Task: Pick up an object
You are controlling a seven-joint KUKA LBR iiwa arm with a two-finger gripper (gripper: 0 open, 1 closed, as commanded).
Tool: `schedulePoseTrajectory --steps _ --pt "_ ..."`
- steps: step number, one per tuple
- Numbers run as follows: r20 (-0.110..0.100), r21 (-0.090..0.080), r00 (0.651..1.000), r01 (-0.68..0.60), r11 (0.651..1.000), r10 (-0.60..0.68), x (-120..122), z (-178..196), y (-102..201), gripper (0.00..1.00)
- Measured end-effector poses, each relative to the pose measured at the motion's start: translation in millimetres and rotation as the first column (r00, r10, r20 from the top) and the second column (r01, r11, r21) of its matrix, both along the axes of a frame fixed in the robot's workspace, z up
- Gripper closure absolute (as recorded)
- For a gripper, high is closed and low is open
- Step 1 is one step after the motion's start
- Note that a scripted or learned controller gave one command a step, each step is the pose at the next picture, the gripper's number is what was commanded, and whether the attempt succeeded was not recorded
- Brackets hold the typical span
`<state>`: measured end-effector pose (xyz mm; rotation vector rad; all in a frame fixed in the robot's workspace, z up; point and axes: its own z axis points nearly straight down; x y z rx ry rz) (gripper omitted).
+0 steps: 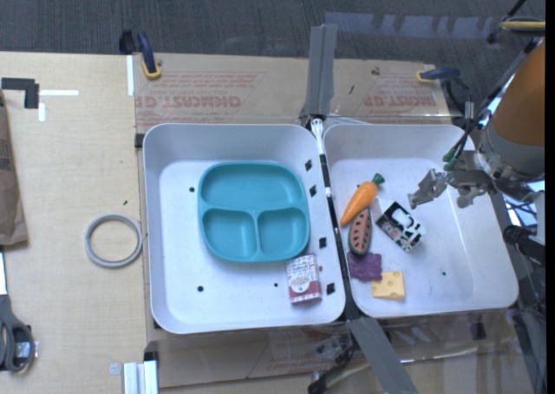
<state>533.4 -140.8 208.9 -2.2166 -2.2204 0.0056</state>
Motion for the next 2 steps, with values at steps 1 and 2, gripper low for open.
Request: schedulePoseTrajectory --steps 1,2 --pt "-0.002 -0.001 0.990 0.142 0.990 -0.142 26 -101 38 0.00" --pt "0.000 -0.002 0.958 0.286 0.958 -0.286 28 -77 40 0.00"
